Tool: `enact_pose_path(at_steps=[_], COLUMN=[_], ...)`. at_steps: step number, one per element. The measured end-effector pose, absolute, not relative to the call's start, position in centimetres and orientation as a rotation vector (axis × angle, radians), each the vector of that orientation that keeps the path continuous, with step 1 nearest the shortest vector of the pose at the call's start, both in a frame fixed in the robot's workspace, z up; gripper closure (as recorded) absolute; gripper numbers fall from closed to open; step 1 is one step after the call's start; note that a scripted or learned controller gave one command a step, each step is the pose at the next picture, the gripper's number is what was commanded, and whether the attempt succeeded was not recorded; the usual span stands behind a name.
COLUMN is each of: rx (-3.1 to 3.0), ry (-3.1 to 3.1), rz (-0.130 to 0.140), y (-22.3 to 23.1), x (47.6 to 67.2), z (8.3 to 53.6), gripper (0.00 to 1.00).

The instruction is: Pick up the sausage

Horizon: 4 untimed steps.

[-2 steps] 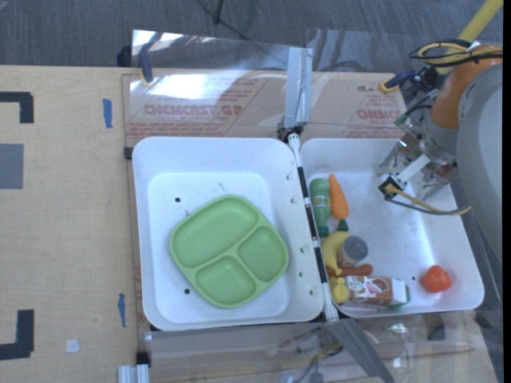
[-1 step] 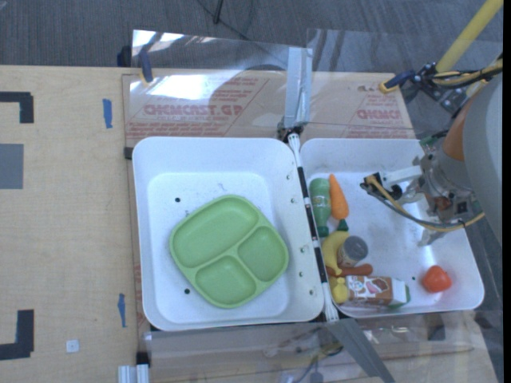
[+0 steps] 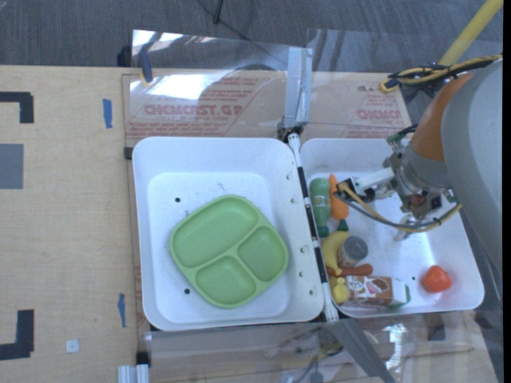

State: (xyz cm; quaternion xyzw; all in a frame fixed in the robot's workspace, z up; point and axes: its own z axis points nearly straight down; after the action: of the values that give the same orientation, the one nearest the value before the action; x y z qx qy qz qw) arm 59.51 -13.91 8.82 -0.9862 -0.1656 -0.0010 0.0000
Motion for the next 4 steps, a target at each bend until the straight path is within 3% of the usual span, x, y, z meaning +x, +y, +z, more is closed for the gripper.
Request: enact_pose_path(at_steps=[1,2,3,4], rx=[-3.097,-3.097,-3.096,-3.125], ry=[-0.531,-0.538,-0.539,-0.318], rz=[-0.007,-0.001,0.001,-0.001], y=[-9.9,-9.8,-9.7,-15.9], x=[64.6,64.6,64.6,59.4], z=[8.8,9.9,9.9,8.8], gripper=[0.00,1.00,0.00,0.00])
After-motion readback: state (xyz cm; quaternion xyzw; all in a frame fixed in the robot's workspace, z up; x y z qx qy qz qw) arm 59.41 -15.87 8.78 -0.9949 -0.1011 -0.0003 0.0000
